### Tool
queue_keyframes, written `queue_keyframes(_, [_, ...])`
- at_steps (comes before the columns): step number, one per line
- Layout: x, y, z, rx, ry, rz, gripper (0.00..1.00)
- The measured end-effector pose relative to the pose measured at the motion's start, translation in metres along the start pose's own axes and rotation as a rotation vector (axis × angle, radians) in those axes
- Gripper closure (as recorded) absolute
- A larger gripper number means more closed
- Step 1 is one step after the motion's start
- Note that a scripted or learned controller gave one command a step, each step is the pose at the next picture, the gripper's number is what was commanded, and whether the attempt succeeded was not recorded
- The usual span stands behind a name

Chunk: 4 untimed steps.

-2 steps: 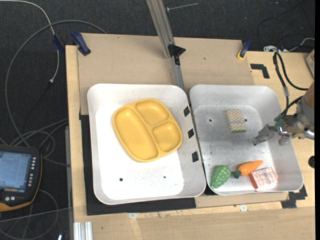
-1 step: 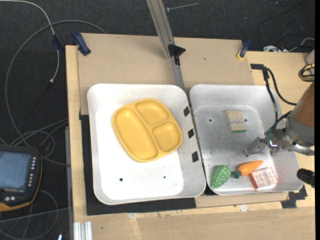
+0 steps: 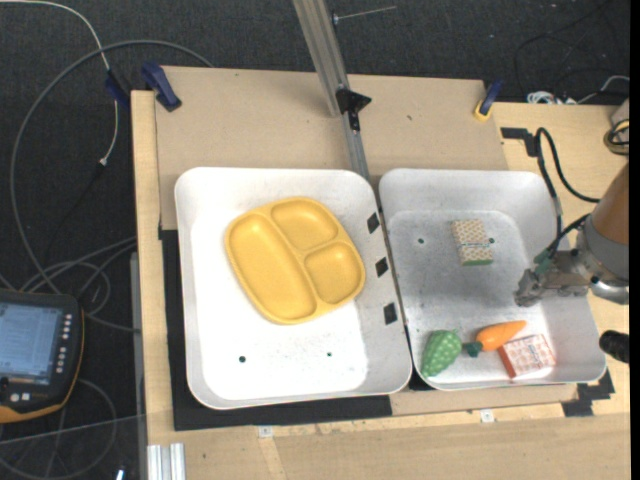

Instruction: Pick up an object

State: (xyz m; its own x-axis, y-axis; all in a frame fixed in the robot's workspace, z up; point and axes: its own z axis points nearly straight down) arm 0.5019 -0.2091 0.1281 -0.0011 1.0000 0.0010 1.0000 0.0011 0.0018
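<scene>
Gripper point(image 3: 527, 290) hung low over right bin point(image 3: 440, 193), near its right wall; finger state not readable. Carrot point(image 3: 497, 335), red box point(image 3: 527, 355) and green toy point(image 3: 441, 352) crowded the near edge. Patterned block point(image 3: 472, 241) sat alone mid-bin, open floor around it. Yellow plate point(image 3: 292, 259) lay in left bin point(image 3: 210, 308).
</scene>
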Motion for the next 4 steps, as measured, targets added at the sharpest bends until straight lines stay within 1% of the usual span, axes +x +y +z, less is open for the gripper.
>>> queue_keyframes(2, [-0.003,0.006,-0.087,-0.004,-0.003,0.0,1.0])
queue_keyframes(3, [-0.003,0.008,-0.142,-0.006,-0.004,-0.001,1.0])
queue_keyframes(4, [0.049,-0.002,-0.131,0.004,0.003,-0.004,1.0])
